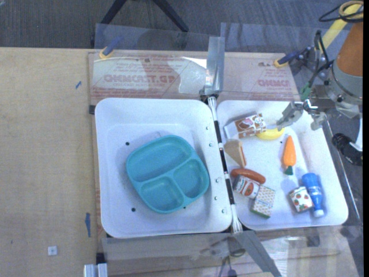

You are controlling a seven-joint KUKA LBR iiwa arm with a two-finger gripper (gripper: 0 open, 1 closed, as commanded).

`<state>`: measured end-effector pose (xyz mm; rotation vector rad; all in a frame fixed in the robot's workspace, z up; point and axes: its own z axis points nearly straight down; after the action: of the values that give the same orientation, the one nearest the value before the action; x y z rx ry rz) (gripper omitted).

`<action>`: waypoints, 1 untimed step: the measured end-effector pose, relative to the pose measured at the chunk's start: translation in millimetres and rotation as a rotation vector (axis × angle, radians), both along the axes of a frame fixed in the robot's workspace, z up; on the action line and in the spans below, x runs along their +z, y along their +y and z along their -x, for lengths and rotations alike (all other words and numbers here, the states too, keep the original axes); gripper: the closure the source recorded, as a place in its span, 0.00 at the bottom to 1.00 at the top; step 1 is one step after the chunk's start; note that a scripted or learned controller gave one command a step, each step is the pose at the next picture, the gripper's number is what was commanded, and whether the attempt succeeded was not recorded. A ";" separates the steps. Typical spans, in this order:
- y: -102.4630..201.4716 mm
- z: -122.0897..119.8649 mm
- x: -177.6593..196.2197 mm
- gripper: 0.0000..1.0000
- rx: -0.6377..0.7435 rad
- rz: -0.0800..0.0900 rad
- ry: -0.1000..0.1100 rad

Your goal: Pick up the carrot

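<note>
Orange plastic carrot (289, 152) with a green stub end is seen lying upright-ish in the right bin (337, 212), apart from the gripper (301, 115), which is poised above the bin's upper edge; two grey fingers (286, 117) are seen spread apart, nothing clamped between them. Yellow banana (270, 134) is found just below the left finger, touching a small brown-and-white carton (249, 125) (print unreadable). Also noted: a tan wedge (235, 152), a sausage (248, 174), a red-labelled can (248, 187), a green patterned box (264, 201), a strawberry-print carton (300, 199), a blue bottle (313, 193). Left bin (109, 154) is occupied by a teal three-compartment plate (167, 173). Red mirrored lettering is visible on the panel (144, 78) behind, not legible.
</note>
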<state>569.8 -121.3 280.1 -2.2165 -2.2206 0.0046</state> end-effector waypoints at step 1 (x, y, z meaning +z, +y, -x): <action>-29.8 -23.3 -188.5 0.00 -0.099 0.000 -0.003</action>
<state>593.1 -151.1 91.5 -2.3253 -2.1099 0.0013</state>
